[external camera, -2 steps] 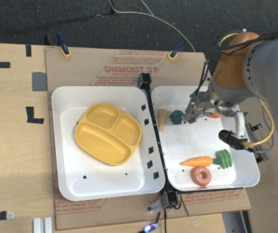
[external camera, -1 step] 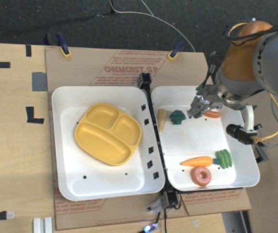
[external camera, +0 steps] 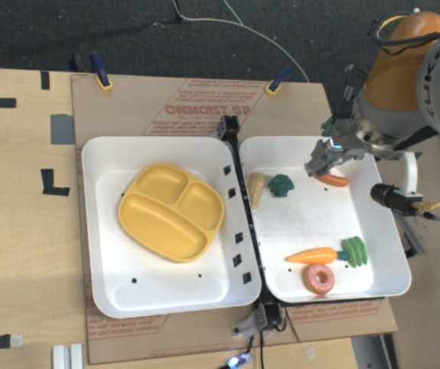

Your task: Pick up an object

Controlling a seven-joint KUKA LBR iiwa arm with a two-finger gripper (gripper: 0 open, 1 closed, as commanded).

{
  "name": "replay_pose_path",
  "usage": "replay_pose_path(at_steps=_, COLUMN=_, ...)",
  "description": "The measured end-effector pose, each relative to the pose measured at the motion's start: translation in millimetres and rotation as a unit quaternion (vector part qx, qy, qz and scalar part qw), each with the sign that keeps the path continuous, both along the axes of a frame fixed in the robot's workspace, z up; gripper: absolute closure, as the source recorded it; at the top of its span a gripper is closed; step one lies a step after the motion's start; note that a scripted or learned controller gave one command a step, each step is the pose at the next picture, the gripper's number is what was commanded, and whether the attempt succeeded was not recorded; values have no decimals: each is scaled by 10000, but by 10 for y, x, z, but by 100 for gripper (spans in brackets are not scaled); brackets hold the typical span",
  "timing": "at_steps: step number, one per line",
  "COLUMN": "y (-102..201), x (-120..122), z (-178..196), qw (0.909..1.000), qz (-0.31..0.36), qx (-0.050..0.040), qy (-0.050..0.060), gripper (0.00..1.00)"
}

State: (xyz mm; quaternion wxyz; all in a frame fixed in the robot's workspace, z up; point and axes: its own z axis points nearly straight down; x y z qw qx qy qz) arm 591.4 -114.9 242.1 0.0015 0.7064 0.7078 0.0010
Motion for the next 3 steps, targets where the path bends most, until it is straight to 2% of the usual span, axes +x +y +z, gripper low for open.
replay_pose_path(at_steps=1, y=622, x=79, z=33, qw=10000, qz=28, qx=12, qy=19, gripper=100)
replay_pose_path(at_steps=2, y=1136, x=151, z=-118, qw=10000, qz=20, qx=5, qy=33, gripper=100)
replay_pose_path(at_steps=3, y=1744, x=183, z=-56, qw=10000, qz=31, qx=14, qy=22, gripper=100)
